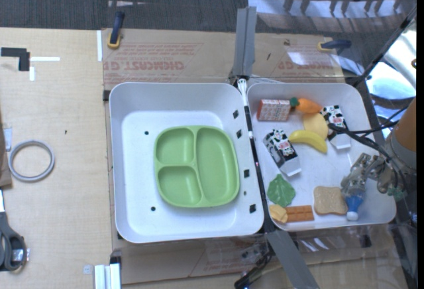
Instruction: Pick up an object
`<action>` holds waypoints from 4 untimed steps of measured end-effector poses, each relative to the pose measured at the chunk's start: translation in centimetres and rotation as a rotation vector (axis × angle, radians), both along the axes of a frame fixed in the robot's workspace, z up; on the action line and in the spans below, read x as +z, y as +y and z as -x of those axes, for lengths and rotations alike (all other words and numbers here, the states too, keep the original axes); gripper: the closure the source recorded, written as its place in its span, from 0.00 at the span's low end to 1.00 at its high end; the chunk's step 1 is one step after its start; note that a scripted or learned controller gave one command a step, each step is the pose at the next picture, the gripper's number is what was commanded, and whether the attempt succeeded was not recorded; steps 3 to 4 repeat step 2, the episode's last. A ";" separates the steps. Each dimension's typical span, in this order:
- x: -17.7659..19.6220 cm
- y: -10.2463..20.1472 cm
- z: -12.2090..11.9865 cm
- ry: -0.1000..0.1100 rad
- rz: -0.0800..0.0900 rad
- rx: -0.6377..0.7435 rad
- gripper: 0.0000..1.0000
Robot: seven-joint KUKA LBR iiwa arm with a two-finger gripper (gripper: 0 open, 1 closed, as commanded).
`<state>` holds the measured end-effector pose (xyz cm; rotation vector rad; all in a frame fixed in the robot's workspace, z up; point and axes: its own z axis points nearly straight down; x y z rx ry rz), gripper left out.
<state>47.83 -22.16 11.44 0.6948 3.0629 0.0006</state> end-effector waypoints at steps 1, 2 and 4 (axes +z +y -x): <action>0.0 0.0 0.0 0.000 0.000 0.000 0.00; -2.2 0.0 -0.1 -0.003 0.001 -0.053 0.00; -2.2 0.0 -0.1 -0.003 0.001 -0.053 0.00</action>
